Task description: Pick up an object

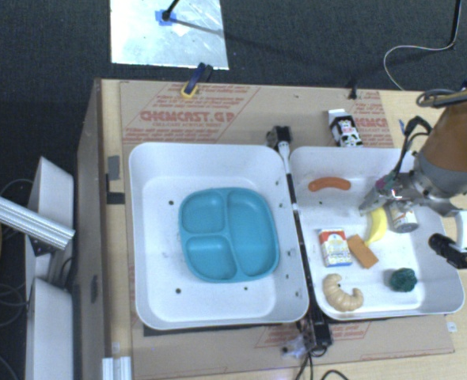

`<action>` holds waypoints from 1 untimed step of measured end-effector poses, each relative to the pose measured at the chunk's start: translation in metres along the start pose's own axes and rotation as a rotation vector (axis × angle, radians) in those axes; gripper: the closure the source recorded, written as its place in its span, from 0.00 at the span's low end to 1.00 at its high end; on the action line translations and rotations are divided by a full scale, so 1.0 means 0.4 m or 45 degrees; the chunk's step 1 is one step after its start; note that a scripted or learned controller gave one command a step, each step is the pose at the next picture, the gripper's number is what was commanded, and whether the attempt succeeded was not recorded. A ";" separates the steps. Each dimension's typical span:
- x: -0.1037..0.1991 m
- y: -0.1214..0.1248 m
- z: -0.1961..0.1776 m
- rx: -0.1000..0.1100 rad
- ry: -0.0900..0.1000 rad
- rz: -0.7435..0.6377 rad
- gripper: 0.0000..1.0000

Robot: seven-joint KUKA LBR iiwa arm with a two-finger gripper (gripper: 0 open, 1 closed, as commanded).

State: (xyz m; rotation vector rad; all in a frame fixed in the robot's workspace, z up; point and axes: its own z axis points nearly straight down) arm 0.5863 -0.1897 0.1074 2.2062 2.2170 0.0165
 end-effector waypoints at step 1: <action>0.031 -0.016 0.016 -0.010 0.005 -0.006 0.00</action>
